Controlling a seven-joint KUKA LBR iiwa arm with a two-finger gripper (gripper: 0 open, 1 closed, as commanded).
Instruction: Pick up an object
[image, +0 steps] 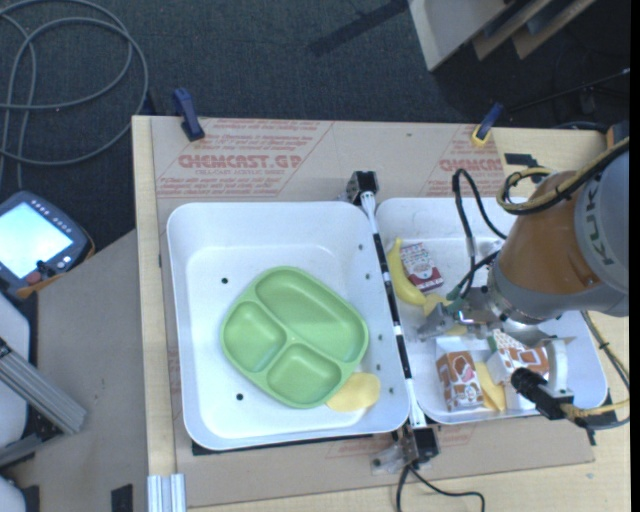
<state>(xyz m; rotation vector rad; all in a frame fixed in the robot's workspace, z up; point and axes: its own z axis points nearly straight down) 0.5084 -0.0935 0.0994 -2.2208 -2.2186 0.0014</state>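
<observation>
In the right bin (590, 385), my gripper (443, 318) hangs low over the left half, just below a yellow banana (405, 283). A small red-and-white carton (424, 266) lies against the banana. Below the gripper sits a brown-and-white snack box (459, 380) with a yellow piece (490, 388) beside it. A second red-and-white packet (522, 353) lies partly under the arm. The left bin (200, 250) holds a green divided plate (293, 335) and a pale yellow object (354, 393) at the plate's lower right edge. The arm's wrist hides the right bin's middle.
A black divider rail (385, 290) runs between the two bins. Black cables (470, 215) loop off the arm above the right bin. A black fitting (540, 395) juts out at the bin's lower right. Blue clamps (187, 113) hold the cardboard base at the back.
</observation>
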